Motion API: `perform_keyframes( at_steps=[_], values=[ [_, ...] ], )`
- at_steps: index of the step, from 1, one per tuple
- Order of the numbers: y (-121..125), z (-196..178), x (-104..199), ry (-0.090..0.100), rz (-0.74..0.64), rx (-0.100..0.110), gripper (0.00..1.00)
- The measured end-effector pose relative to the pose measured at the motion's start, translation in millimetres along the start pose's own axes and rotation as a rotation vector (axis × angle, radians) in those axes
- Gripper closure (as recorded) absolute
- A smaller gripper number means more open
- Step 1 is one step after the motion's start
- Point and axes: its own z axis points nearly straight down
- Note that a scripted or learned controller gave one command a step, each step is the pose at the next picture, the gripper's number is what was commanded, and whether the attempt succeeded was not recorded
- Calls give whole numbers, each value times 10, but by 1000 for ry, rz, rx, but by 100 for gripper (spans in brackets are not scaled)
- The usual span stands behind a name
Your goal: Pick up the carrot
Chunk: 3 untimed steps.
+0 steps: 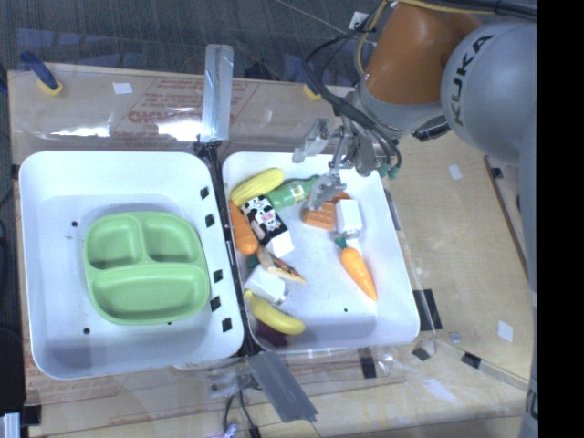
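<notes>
The carrot (359, 272), orange with a small green top, lies in the right bin (397, 310) towards its right side, pointing to the lower right. My gripper (334, 173) hangs over the bin's far part, above a green bottle (296, 192) and an orange wedge (319, 215). It is up and to the left of the carrot, about a hand's width away and apart from it. A white block (348, 217) lies between the gripper and the carrot's green end.
The right bin also holds a yellow banana (256, 184), a cow-patterned carton (265, 217), an orange piece (244, 232) by the left wall, and a second banana (277, 318) at the front. The left bin (46, 345) holds a green divided plate (144, 265).
</notes>
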Motion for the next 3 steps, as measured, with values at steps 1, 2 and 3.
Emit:
perform_keyframes(
  at_steps=[1,2,3],
  values=[
    [-322,749,464,3,-357,-2,0],
    [-851,1400,749,2,-379,-2,0],
    [-830,1274,717,-4,-387,0,100]
  ],
)
